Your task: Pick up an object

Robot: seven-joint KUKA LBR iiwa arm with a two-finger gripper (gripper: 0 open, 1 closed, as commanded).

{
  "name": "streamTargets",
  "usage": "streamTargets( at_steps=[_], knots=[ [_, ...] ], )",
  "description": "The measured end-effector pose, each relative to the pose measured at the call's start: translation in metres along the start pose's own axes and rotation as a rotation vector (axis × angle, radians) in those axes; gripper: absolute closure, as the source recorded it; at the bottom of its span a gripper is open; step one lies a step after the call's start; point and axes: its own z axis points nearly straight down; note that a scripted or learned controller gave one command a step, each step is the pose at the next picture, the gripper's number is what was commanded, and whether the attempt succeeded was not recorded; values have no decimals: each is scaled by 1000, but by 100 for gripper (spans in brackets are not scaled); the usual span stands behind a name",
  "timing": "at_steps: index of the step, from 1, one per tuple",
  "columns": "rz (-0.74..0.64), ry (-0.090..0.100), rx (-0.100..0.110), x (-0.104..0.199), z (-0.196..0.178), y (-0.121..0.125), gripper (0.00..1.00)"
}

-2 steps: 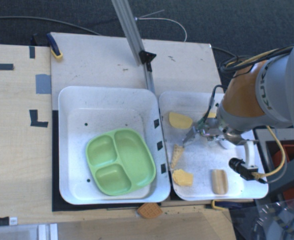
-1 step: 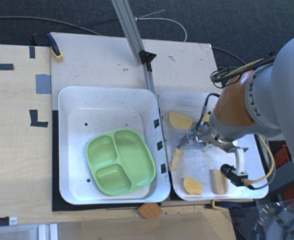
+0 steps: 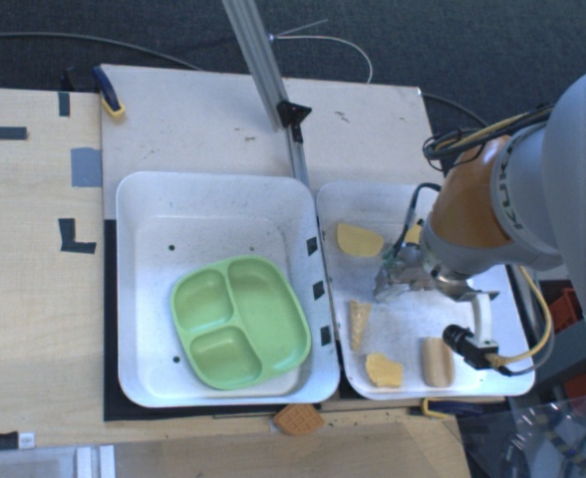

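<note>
Four unlabelled food pieces [image 3: 359, 239] in right bin [image 3: 492, 386]; fingers [image 3: 391, 279] low among them, grip state indiscernible.

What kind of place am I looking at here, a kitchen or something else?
Most likely a robotics lab bench, not a kitchen. A grey and orange robot arm reaches into a white bin of toy-like food pieces, a green divided plate sits in the other bin, and tape marks dot the wooden bench.

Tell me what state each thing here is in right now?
Green divided plate: lying flat in the left bin, right side up.
Yellow food piece: loose in the right bin.
Tan stick: lying loose.
Yellow chunk: lying loose.
Bread roll: lying loose.
Gripper: low in the right bin.
</note>
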Motion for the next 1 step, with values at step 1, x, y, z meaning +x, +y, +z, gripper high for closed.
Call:
streamTargets(
  at_steps=[1],
  knots=[
    [1, -1, -5, -1, -62, 5, 100]
  ],
)
